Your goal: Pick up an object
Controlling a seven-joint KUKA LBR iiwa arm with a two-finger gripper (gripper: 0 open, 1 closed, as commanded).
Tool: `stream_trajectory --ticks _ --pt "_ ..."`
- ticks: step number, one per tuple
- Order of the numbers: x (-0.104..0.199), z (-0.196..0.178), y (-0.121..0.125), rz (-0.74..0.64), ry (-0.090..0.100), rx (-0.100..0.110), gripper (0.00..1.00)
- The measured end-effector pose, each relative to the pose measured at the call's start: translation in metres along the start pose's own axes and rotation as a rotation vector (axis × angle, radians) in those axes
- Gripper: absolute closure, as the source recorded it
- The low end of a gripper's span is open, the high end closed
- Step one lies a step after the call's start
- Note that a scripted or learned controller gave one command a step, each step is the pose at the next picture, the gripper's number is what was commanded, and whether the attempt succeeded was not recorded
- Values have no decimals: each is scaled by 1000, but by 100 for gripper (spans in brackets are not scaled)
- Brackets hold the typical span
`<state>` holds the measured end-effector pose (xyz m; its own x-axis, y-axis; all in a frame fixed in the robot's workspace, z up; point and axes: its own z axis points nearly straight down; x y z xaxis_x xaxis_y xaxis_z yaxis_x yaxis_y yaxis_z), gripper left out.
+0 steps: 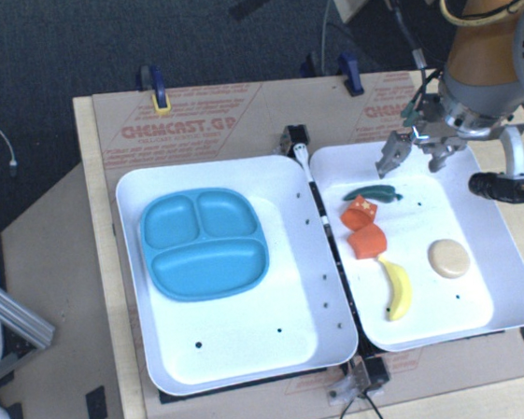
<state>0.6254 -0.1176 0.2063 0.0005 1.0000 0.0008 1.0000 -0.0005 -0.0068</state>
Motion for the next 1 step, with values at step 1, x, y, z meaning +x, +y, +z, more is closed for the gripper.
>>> stream_trajectory --ticks 1 --pt "2 43 -1 -1 0 -1 0"
